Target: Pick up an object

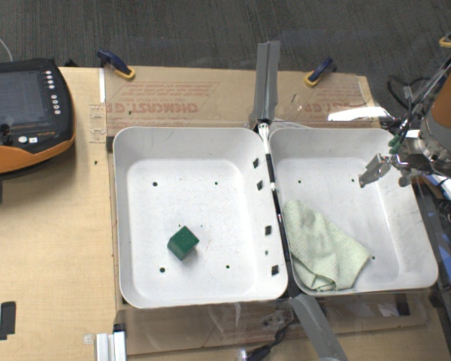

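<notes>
A small green cube with dull faces lies in the left bin, nearer its front edge. A pale green cloth is crumpled at the right bin's front-left corner. The gripper hangs over that bin's far right part, grasping nothing; whether it is released or clenched, I cannot tell. The printing on the cardboard is not legible.
</notes>
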Motion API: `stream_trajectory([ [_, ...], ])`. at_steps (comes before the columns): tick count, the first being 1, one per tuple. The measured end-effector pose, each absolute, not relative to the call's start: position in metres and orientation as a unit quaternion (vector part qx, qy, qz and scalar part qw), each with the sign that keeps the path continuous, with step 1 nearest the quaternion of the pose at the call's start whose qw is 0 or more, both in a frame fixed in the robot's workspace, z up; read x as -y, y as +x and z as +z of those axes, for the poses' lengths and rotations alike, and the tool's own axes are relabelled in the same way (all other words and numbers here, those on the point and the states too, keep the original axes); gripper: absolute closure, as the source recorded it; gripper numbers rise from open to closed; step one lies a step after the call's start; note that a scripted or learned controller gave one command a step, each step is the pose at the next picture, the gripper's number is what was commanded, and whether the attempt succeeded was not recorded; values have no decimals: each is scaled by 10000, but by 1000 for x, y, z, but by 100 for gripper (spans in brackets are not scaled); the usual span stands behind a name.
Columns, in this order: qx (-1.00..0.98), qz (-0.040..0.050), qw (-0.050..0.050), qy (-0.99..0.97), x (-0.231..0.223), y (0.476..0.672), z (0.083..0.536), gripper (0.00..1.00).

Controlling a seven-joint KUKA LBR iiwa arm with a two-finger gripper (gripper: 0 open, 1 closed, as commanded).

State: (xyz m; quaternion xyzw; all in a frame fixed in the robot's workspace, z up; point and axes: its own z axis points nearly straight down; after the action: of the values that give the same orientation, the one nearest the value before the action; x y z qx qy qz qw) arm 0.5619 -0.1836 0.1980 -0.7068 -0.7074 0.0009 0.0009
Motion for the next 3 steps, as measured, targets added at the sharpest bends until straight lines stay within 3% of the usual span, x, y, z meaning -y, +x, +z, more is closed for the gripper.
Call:
stream_trajectory([
  [1,8092,1,-10,-5875,181,555,226,0],
  [2,8025,6,8,-5967,121,556,122,0],
  [3,8318,1,-5,-5551,41,598,192,0],
])
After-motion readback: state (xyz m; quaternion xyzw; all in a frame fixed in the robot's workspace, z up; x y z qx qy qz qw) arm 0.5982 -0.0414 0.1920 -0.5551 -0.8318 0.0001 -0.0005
